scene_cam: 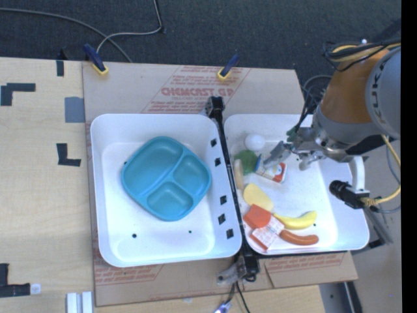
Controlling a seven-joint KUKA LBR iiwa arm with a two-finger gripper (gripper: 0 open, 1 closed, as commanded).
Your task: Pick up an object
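Reaching in from the right, grey arm (pixel 365 96) with orange band sits over the right bin (pixel 355 237), pincer (pixel 281 152) low over its upper middle. Pincer fingers are spread, one tip pointing left-down toward a small white-and-red packet (pixel 276 172); nothing between them.

Edges/room:
- Two white bins side by side on the desk (pixel 39 188), sharing a black divider (pixel 225 175) with clips along it.
- Left bin (pixel 104 240) holds a blue sectioned plate (pixel 167 178), tilted diagonal, centre-left. Open white floor all round it, most along the bottom and right.
- Right bin is crowded on its left half, hard against the divider. Right half near the arm is bare white floor.
- Brown cardboard sheet (pixel 189 90) under both bins, held by two blue-yellow clamps at the top edge.

Objects in right bin:
- white ball (pixel 254 141) near top, just left of the pincer
- green item (pixel 247 160) just below it, touching the packet's left side; shape hard to tell
- yellow rounded piece (pixel 258 195) mid-left
- orange-red block (pixel 258 216) just below that, touching
- banana (pixel 296 220) lying flat, curved, right of the block
- red sausage-like piece (pixel 300 238) along the bottom edge, beside a white-red wrapper (pixel 262 238)

Packet is nearest the fingertips, just beside them; contact can't be told.
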